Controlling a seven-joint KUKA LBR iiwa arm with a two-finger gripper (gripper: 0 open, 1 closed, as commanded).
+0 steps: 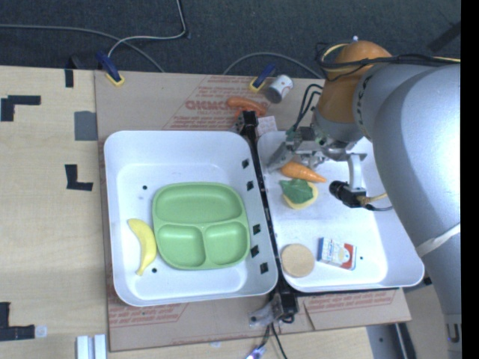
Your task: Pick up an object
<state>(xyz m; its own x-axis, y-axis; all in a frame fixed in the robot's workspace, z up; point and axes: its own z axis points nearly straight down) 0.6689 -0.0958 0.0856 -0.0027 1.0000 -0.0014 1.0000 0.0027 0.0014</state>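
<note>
tool over the right bin, near the carrot

the tool (307, 146) hung just above the carrot (303, 172) in the right bin (374, 271); i could not tell its grip. a green tray (200, 225) lay in the left bin (123, 163).

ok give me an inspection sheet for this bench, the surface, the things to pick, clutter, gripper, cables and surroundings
Surface: two white bins side by side on cardboard, left bin and right bin.
Job's things: in the left bin, a green tray and a banana beside it. In the right bin, a carrot, a green and yellow sponge, a round tan disc and a small card box.
Clutter: an orange item and a small grey cylinder on the cardboard behind the bins.
Gripper: gripper low over the right bin's far end, just above the carrot; nothing seen held.
Cables: a white cable across the dark floor.
Surroundings: wooden bench top with black marks, blue clamps.
</note>
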